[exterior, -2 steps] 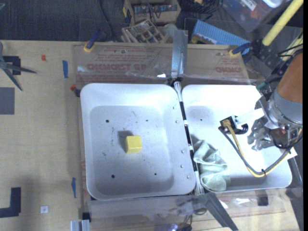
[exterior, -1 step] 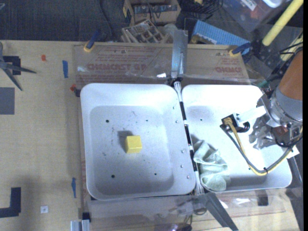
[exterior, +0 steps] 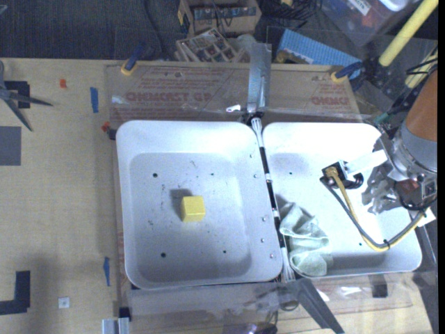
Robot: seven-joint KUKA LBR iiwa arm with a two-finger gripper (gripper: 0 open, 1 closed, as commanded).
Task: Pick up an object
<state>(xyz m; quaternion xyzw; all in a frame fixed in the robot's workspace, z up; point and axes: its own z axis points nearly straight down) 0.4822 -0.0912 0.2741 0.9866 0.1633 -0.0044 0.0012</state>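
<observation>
The arm (exterior: 417, 127) reaches down over the right bin (exterior: 313, 141), its claw (exterior: 381, 197) low above the floor; its grip cannot be told.

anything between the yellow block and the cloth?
Camera view: bare floor of the left bin, then the bins' meeting rims, between yellow block and cloth.

Two white bins (exterior: 139, 141) sit side by side. The left one holds one yellow block (exterior: 193, 208). The right bin (exterior: 313, 134) holds one crumpled pale cloth (exterior: 303, 236). One gripper (exterior: 382, 192) hangs over the right bin.
</observation>
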